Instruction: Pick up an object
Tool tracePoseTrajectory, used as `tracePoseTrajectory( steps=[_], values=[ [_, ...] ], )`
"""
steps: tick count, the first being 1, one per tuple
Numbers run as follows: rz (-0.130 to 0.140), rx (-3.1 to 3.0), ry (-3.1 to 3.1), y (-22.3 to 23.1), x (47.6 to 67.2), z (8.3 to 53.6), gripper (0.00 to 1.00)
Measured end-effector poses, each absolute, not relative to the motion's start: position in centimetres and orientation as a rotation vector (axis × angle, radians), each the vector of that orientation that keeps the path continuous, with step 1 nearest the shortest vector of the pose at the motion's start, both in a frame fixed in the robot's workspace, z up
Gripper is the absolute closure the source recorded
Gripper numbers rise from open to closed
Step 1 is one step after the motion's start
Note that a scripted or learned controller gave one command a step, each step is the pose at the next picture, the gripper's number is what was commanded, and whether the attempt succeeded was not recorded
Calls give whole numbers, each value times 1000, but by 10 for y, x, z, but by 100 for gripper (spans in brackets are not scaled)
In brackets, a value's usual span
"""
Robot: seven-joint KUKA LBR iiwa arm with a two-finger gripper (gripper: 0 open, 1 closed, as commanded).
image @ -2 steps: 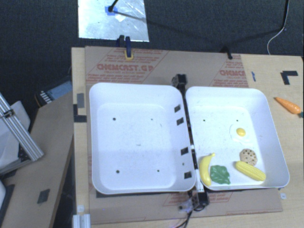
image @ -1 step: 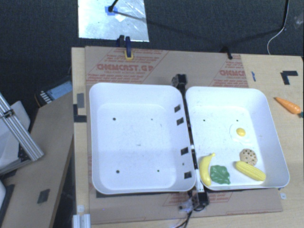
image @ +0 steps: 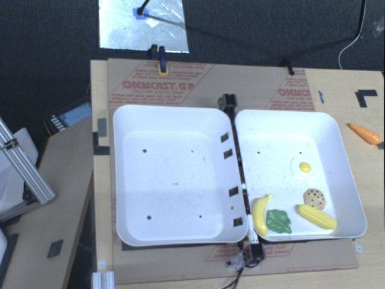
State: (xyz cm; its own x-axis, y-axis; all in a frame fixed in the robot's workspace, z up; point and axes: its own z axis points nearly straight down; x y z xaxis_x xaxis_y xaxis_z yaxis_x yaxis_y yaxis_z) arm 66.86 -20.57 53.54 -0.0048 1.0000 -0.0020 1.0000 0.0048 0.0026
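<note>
Right bin (image: pixel 337 143) – banana (image: pixel 260 214), green leaf (image: pixel 279 221), corn (image: pixel 317 217), cookie (image: pixel 314 198), fried egg (image: pixel 304 168); gripper state – cannot tell.

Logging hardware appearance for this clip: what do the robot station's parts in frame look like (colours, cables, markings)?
Two shallow white bins, the left bin and the right bin, meet along a seam with small black clips. They sit on a tan board printed with red CHEMCAST lettering. A thin black cable crosses the dark floor behind.
</note>
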Motion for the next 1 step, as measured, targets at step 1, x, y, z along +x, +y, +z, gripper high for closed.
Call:
tracePoseTrajectory(
  steps=[1],
  values=[
    [1,2214,2225,-206,669,535,0]
  ],
)
